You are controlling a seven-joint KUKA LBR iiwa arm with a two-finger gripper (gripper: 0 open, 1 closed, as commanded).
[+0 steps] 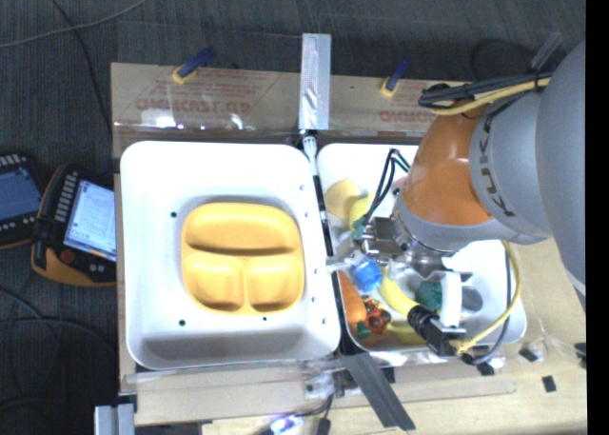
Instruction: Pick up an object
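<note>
**Arm low over a crowded right bin**

My arm (476, 176) hung over the right bin (509, 324), and its bulk covered most of what lay there. My gripper (400, 266) sat deep among the clutter; I cannot tell how it stood. At its nine o'clock lay a blue object (366, 276), at eleven a pale yellow piece (343, 197), at seven an orange item (354, 307) touching a small dark multicoloured thing (374, 321). At nine o'clock, well apart, the left bin (152, 195) held a yellow divided tray (243, 254).
</note>
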